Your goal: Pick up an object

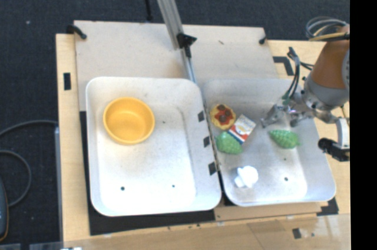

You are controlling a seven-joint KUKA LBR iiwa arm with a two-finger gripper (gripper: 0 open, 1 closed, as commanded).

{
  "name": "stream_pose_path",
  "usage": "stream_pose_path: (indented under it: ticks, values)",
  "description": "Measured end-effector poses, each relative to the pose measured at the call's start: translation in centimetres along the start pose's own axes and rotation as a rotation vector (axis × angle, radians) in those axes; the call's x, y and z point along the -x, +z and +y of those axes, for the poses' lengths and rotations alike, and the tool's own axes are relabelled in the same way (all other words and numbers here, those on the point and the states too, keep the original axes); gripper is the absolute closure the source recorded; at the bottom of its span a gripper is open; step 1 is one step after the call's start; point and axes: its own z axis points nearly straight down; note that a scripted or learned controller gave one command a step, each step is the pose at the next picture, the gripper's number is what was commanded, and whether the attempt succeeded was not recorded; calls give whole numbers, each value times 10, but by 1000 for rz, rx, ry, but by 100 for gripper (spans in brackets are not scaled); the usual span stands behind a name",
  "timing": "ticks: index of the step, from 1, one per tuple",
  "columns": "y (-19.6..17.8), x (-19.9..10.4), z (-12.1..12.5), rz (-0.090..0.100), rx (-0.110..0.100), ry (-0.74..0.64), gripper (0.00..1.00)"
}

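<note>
The right bin holds several small objects. A green bumpy one lies at its right side. Further left are a red and yellow round item, a small white carton with red and blue print and another green lump. A white crumpled piece lies near the front. My gripper hangs just behind the green bumpy object, open, with nothing between its fingers. The grey arm with its orange band comes in from the right.
The left bin holds a yellow bowl at its back left. A metal pole slants up from the divider between the bins. Cables lie by the right bin's far right edge.
</note>
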Motion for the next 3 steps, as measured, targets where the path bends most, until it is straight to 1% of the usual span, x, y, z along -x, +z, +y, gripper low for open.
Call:
stream_pose_path:
  ticks: [1,2,3]
  values:
    - [23,1,0,0,0,1,0]
    - [11,2,1,-1,6,1,100]
    - [-50,0,0,1,3,-3,100]
